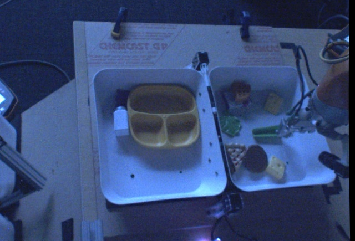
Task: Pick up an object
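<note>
Green oblong toy (267, 133) looks the likeliest target: it lies in the right bin (310, 170), near the middle of the floor, with the end effector (288, 128) right at its right-hand end. Its long axis runs roughly left to right across the view, pointing from the arm toward the wall between the two bins, tilted only slightly. The tips seem to touch or straddle that end, but the light is dim and the fingers blur into the toy, so I cannot tell whether they are spread, closed, or actually gripping it.

The arm (333, 98) reaches in low from the right, which suits an approach along the toy's length, not across it; a grasp across the narrow width would probably hold better.

Other pieces lie scattered loosely around: a pale yellow block (273, 102) toward the far wall, a reddish piece (240, 90) beside it, a small green piece (231, 124) near the dividing wall, and a brown round piece (255, 158) with a yellow wedge (276, 168) at the near side. None touches the green toy, so it has room to lift out.

The left bin (111, 179) holds a yellow compartment tray (163, 115) with a small white bottle (121, 121) against its left edge, well apart from the action. Both bins sit side by side on the surface (83, 57).
</note>
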You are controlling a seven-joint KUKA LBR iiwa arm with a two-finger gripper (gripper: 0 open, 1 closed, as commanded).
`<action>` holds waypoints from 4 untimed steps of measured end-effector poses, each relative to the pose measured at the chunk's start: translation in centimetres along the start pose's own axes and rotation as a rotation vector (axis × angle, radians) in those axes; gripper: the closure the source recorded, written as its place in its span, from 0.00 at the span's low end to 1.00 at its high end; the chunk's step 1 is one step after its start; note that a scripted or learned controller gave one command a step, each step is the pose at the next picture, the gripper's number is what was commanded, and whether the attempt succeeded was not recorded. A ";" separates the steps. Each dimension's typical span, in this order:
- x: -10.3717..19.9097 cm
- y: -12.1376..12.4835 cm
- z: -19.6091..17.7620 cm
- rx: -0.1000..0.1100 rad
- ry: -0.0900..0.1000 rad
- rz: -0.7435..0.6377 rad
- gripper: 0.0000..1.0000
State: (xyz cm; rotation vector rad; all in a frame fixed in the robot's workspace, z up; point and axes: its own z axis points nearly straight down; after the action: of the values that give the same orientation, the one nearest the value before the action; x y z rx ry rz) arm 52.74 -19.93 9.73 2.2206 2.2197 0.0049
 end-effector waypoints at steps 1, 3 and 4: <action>-0.3 -0.6 -6.0 -0.004 -0.005 0.000 1.00; -0.4 -1.1 -12.8 -0.001 -0.003 -0.001 1.00; 5.2 0.0 -11.8 0.005 0.002 -0.007 1.00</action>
State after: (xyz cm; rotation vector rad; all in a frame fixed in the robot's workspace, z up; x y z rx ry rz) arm 52.71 -14.74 21.54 2.2167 2.2308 0.0013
